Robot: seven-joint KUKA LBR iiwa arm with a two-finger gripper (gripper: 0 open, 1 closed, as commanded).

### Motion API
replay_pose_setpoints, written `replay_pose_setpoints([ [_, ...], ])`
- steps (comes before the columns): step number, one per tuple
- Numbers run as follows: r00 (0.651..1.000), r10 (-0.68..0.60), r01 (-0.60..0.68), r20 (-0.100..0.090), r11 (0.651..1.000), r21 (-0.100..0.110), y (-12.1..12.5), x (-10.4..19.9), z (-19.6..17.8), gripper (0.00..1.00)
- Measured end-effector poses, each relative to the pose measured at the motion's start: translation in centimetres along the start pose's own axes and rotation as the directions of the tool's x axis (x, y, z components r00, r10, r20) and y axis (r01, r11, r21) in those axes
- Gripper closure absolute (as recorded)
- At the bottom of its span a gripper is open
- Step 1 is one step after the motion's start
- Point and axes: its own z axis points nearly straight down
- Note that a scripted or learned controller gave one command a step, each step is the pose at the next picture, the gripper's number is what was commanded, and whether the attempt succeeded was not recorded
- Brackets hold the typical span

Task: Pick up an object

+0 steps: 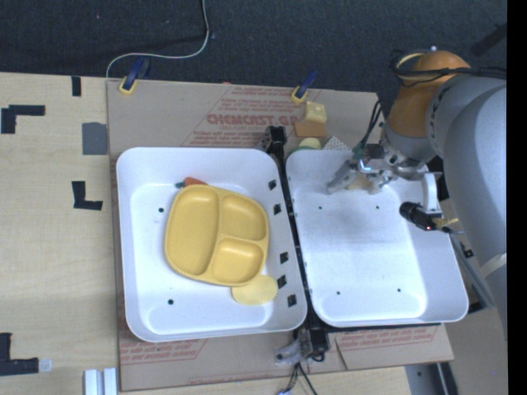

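A yellow divided plate [216, 235] lies in the left bin [140, 303], tilted a little. A pale yellow round piece [255, 290] rests against its near edge. A small orange-red thing [193, 182] peeks out from behind the plate's far edge. My gripper [361, 176] is low over the far part of the right bin [370, 295], under the orange wrist band [416, 105]. A small tan patch shows at the gripper, and I cannot make out what it is.
Beyond the bins, on the cardboard, sit a tan block [311, 127], a small yellow cube [316, 111] and a pale round piece [309, 143]. Black clips [277, 142] line the divide between the bins. The grey arm [482, 179] covers the right bin's right side.
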Motion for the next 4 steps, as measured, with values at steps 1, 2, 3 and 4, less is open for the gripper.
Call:
replay_pose_setpoints([
  [1,1.000,-0.003,0.003,-0.003,1.000,-0.008,-7.2,6.7,-0.5,0.00],
  [2,1.000,-0.003,0.003,0.000,1.000,-0.017,0.2,3.9,-2.9,0.00],
  [3,1.000,-0.003,0.003,-0.001,1.000,-0.008,0.1,7.1,-0.3,0.00],
  [4,1.000,0.003,-0.003,0.002,1.000,-0.018,-0.1,-0.3,-9.9,0.00],
])
